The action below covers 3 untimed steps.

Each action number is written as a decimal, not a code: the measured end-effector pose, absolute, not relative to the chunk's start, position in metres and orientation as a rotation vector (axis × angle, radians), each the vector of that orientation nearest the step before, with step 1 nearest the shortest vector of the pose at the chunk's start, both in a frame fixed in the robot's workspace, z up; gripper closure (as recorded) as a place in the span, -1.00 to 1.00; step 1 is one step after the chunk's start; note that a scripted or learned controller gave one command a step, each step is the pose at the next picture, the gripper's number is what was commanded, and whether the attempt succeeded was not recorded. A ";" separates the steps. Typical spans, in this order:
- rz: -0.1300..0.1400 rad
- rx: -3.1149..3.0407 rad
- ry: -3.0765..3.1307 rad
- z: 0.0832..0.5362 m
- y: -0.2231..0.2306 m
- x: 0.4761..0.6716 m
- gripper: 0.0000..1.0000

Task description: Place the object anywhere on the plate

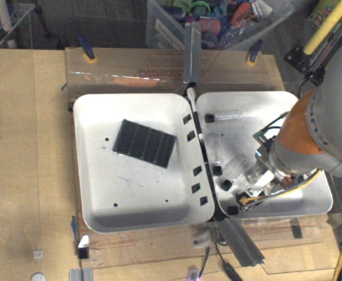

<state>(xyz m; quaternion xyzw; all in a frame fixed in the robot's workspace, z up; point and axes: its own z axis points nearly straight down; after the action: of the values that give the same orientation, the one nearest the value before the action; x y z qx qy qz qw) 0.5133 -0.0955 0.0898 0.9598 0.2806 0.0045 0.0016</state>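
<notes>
at the near side of the right bin, the gripper is down close to the floor, hard by the divider between the bins. the wrist hides it, so i cannot tell whether it is spread or closed, nor whether it has anything. something clear and faint lies just beside it, too washed out to name.

further back and across the divider, the plate, a dark ridged slab, lies flat and bare in the left bin.

at the far wall of the right bin lies a clear tube with a dark cap, probably the object, well apart from the gripper.

the step looks like picking up. to do it well, make sure of a firm hold, lift clear above the divider, then lower squarely over the slab's middle.

beyond the bench stands a crate of coloured toys.
</notes>
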 end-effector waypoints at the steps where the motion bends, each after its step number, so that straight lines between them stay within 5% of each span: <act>1: 0.015 3.036 0.804 0.090 -0.135 0.483 1.00; 3: 0.016 3.154 0.358 0.088 -0.205 0.489 1.00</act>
<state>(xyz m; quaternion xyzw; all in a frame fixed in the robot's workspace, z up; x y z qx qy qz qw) 0.4885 -0.2053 0.0882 0.9935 0.1128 0.0051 -0.0161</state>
